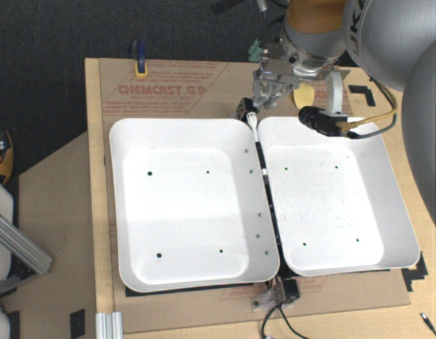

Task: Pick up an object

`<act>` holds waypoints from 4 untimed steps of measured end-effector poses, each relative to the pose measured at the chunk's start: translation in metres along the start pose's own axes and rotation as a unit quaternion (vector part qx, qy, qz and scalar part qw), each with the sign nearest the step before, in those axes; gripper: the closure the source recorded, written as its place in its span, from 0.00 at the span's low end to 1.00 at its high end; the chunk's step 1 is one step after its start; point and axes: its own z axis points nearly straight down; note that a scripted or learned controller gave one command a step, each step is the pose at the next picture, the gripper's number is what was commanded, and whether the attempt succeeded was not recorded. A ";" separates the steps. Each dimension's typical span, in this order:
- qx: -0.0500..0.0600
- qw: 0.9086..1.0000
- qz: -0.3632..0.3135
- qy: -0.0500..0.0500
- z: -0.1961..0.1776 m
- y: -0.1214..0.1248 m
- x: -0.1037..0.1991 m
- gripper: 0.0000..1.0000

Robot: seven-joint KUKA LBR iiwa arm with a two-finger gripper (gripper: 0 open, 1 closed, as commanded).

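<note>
Yellow object behind right bin, near jaws.

Grey arm, orange wrist band

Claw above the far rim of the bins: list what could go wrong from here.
1. The claw hangs over the far edge where the left bin and right bin meet; a straight descent could strike a rim.
2. No loose object is visible on either bin floor, so a grasp there may close on nothing.
3. The black cable beside the wrist trails over the right bin's far rim and could snag.
</note>
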 end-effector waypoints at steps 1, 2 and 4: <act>-0.005 1.000 0.004 -0.002 -0.022 -0.011 0.006 1.00; -0.008 1.000 0.005 -0.002 -0.062 -0.011 -0.017 1.00; -0.008 1.000 0.007 -0.003 -0.041 0.005 -0.047 1.00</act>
